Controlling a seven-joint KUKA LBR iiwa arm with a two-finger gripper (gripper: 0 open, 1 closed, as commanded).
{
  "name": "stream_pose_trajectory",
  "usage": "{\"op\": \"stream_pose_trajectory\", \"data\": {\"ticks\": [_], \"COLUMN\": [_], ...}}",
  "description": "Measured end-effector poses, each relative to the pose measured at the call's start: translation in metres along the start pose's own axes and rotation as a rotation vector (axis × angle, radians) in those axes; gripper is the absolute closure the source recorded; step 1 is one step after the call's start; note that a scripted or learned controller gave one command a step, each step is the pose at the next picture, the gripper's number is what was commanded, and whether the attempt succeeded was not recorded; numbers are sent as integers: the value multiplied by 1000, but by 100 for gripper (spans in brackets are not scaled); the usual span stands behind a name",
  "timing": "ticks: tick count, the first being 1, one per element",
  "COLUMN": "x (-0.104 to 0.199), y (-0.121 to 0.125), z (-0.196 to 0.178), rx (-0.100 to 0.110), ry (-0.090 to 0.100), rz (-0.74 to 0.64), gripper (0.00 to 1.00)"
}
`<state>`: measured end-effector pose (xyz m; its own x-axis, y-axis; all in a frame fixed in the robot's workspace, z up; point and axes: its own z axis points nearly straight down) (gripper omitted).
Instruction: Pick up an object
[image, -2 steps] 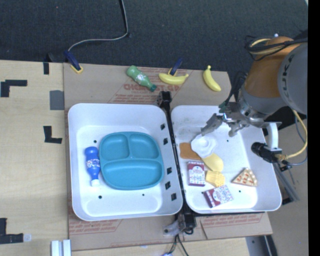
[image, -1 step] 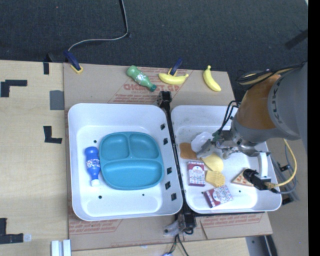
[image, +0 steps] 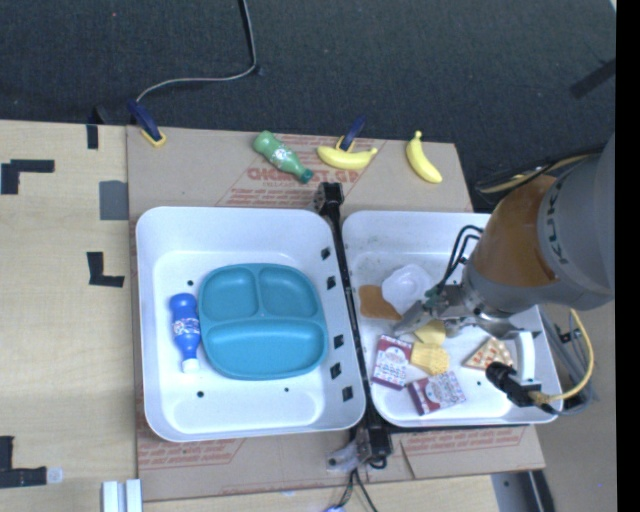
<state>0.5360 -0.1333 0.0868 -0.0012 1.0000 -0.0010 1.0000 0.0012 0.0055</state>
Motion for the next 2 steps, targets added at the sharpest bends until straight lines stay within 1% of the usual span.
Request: {"op": "stream_pose_trajectory", "data": {"ticks": [1,2], "x": [-57,-13], "y": [70,20], "z": [0,0], "rx": [-3,1], "ry": [-3,-1], "rz": [0,0], "gripper": [0,0]}}
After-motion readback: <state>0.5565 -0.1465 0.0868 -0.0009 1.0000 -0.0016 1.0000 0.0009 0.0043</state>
